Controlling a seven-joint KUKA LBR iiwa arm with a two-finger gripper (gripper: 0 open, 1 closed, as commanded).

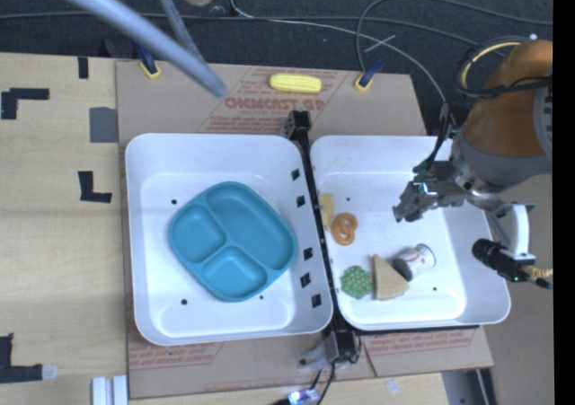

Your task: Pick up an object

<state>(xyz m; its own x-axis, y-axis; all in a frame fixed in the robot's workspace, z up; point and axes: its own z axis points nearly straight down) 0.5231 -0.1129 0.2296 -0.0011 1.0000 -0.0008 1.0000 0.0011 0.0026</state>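
From where I'm standing, the right bin (467, 304) is the anchor for everything. The left bin (148, 304) beside it carries a blue divided tray (232, 239), well away from the action.

The grey and orange arm (508, 116) leans over the right bin's far right rim, and its gripper (411, 204) hangs above the bin's middle, over bare white floor. It's a dark tangle from this angle, and I cannot tell how it is set; nothing shows in its grasp.

The pickable things sit toward the bin's near and left parts: a small can (417, 259) lying on its side, touching a tan wedge (388, 278), which in turn sits just beside a green ball (357, 282). An orange ring (344, 229) lies nearer the left wall.

My worry: a straight drop lands on nothing. If it goes for the can, that round body will likely roll or squirt out, and the wedge pressed against it may block a finger. The ring lies flat, so it may be hard to get under.

A yellow corn cob (295, 83) lies beyond the bin, on the cardboard.
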